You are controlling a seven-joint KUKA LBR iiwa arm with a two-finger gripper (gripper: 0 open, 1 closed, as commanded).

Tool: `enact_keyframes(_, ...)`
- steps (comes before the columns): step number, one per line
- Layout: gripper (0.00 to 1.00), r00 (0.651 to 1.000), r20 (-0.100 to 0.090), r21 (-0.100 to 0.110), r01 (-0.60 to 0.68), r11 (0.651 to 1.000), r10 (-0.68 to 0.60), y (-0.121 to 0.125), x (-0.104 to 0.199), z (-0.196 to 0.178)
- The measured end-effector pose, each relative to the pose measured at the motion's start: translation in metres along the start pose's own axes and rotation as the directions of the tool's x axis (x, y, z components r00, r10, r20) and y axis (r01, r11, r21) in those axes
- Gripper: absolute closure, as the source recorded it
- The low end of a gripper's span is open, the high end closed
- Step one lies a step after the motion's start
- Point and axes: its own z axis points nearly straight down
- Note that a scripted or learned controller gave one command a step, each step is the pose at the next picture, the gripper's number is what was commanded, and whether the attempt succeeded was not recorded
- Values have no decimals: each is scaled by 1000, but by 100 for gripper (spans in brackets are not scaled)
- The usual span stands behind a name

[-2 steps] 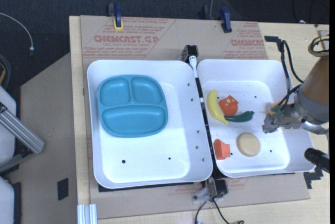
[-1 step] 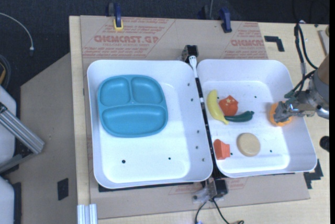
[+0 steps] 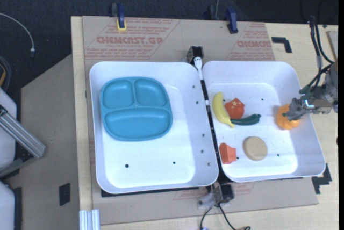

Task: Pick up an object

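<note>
The right bin (image 3: pixel 269 76) holds several toy foods. A yellow banana (image 3: pixel 220 109) lies by its left wall, with a red pepper (image 3: pixel 235 108) and a green chili (image 3: pixel 246 120) beside it. An orange-red block (image 3: pixel 227 153) and a tan round piece (image 3: pixel 255 148) sit near the front. An orange fruit (image 3: pixel 287 118) rests against the bin's right wall. My gripper (image 3: pixel 295 109) reaches in from the right and sits directly over the orange fruit, touching or nearly touching its top right.
The left bin (image 3: pixel 150 170) bears a blue divided plate (image 3: pixel 136 108) in its back half. A black divider rail (image 3: pixel 204 110) runs between the bins. Cables hang at the right edge by the arm.
</note>
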Motion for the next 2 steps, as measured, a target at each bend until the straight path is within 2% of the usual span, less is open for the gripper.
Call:
enact_keyframes(1,100,1000,-3,3,4,1000,-4,26,52,10)
enact_keyframes(2,100,1000,-4,6,4,1000,-4,39,107,17)
